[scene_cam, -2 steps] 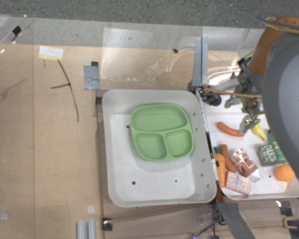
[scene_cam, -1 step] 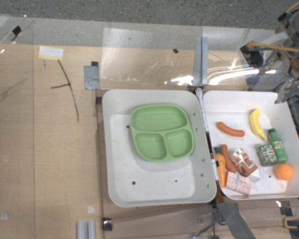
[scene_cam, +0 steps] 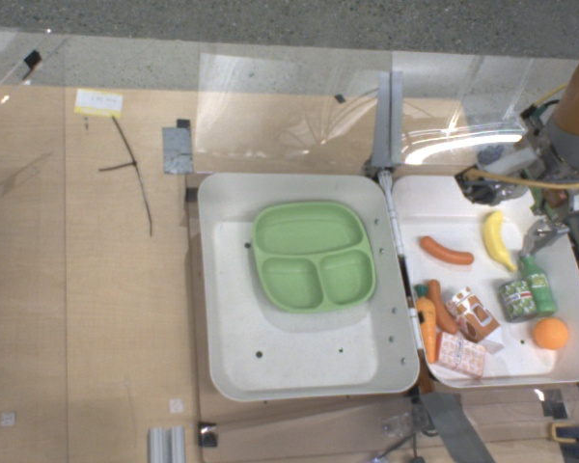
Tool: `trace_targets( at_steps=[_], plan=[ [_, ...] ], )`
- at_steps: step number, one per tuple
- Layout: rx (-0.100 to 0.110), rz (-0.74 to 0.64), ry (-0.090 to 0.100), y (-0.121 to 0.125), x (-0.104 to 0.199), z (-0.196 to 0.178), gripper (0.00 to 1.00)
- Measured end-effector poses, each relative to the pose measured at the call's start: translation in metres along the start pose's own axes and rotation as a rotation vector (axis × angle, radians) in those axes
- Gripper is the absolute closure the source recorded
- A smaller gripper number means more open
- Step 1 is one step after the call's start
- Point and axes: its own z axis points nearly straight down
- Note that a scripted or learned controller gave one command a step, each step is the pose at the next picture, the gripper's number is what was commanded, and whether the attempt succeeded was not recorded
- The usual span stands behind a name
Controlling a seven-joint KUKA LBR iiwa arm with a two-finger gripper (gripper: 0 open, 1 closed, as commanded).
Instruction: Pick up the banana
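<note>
Nearest me along the front edge, the left bin (scene_cam: 222,355) holds a green divided plate (scene_cam: 314,256) and nothing I need. Moving right, the right bin (scene_cam: 434,210) is crowded: a carrot (scene_cam: 427,328) against its left wall, a small printed packet (scene_cam: 461,356) and a brown snack box (scene_cam: 471,314) beside it, a sausage (scene_cam: 447,251) a little further back, then the banana (scene_cam: 499,240), a green carton (scene_cam: 528,295) and an orange (scene_cam: 552,334) toward the right.

The banana lies flat on the bin floor, running front to back with a slight curve, between the sausage and the green carton, its lower tip near the carton's top. The gripper (scene_cam: 545,231) hangs just to its right, low over the bin, and I can't tell from here whether it is released or clenched.

For a clean pick I'd shift left until I'm centred over the banana's middle, turn the wrist so the fingers straddle its narrow width, and descend straight. The carton is the worry; I'd grip toward the far half to keep clear of it.
</note>
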Motion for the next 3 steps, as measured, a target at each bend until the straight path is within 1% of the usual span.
trace_targets(
  at_steps=[1, 2, 3],
  plan=[
    [-0.001, -0.066, 0.0, 0.046, -0.019, 0.03, 0.0],
    [-0.002, 0.002, 0.0, 0.112, -0.008, 0.074, 0.0],
    [0.001, -0.046, 0.0, 0.066, -0.048, 0.155, 0.0]
  ],
)
